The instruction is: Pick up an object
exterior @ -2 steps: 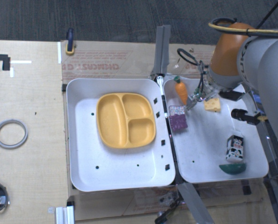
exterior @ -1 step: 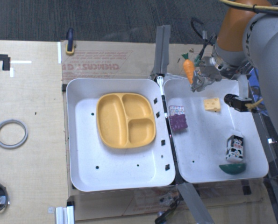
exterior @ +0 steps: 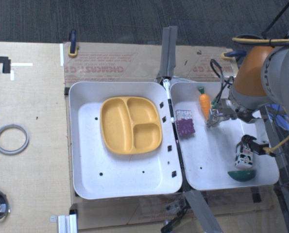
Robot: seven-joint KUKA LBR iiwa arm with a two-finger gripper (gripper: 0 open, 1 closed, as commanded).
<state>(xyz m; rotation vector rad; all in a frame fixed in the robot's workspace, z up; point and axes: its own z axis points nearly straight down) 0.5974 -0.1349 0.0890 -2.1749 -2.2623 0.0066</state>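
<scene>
We find pincer [exterior: 213,119] low in right bin [exterior: 207,174], just beside toy carrot [exterior: 204,106]; nothing seen between its tips, opening: we cannot tell. Purple block [exterior: 185,127] lies near, by bin divider; cow figure [exterior: 243,155] well apart, toward near corner. Yellow divided plate [exterior: 131,125] sits in left bin [exterior: 86,169].

We judge step: approach, grasp not yet made. Next move calls for centring over carrot, then closing.

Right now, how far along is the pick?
Nothing looks picked yet: the orange toy carrot, purple grape bunch and black-and-white cow figure all lie in the right white bin. In hand: the gripper sits low beside the carrot. Left: grasping and lifting an object.
</scene>
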